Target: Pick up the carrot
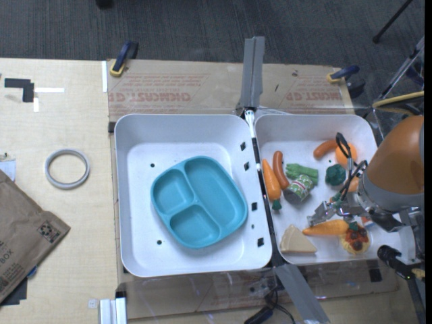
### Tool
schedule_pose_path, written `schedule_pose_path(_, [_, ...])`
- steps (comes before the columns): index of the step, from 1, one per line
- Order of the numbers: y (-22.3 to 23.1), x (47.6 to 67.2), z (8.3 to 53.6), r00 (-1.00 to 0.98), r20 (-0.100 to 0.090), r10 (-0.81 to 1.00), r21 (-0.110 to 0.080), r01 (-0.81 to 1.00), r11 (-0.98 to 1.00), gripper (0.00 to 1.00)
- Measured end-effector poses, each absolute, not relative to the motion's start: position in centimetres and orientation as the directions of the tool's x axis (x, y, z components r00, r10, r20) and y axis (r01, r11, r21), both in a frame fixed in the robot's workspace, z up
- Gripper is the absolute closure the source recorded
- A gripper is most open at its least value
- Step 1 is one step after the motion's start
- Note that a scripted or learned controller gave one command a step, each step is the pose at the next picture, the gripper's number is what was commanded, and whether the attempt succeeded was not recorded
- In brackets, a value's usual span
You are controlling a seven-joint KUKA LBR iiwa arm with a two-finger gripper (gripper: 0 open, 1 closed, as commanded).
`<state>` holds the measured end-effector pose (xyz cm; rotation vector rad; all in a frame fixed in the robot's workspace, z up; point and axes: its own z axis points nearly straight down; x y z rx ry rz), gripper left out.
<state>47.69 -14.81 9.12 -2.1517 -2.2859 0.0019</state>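
At the far left we find a roll of tape (67, 168) and a brown paper bag (23, 231) on the tabletop (61, 106), both well apart from the work area and, in our judgement, irrelevant to the task. Next comes the left bin (125, 201), which holds a blue divided plate (198, 202) lying flat near its centre; we take it as a likely drop-off surface.

Across the central divider, the right bin (307, 123) holds the toy food. Along its left wall lie two orange sausage-like pieces (272, 179), then a green leafy piece (302, 174), a dark green lump (335, 175) and a tan wedge (297, 240).

The carrot (327, 229) lies nearly flat in the lower right part of this bin, its tip pointing left, just above the wedge. The pincer (329, 211) sits directly over the carrot's left half, touching or nearly touching it. We cannot tell whether it is spread or pressed together, nor whether it grips the carrot.

The arm (401, 164) covers the right bin's right wall. A round item (356, 240) beside the carrot's thick end is partly hidden and hard to identify.
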Motion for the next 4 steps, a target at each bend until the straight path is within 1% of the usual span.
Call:
schedule_pose_path(1, [-14.85, 47.74, 9.99, -0.057, 0.001, 0.998, -0.002, 0.998, 0.057, 1.0])
schedule_pose_path(2, [-14.85, 47.74, 10.0, -0.058, 0.001, 0.998, -0.002, 0.998, 0.058, 0.0])
schedule_pose_path(3, [-14.72, 47.72, 9.14, -0.217, 0.001, 0.976, -0.002, 0.976, 0.217, 0.0])
schedule_pose_path(4, [-14.75, 47.78, 10.01, -0.214, 0.0, 0.977, -0.001, 0.977, 0.214, 1.0])
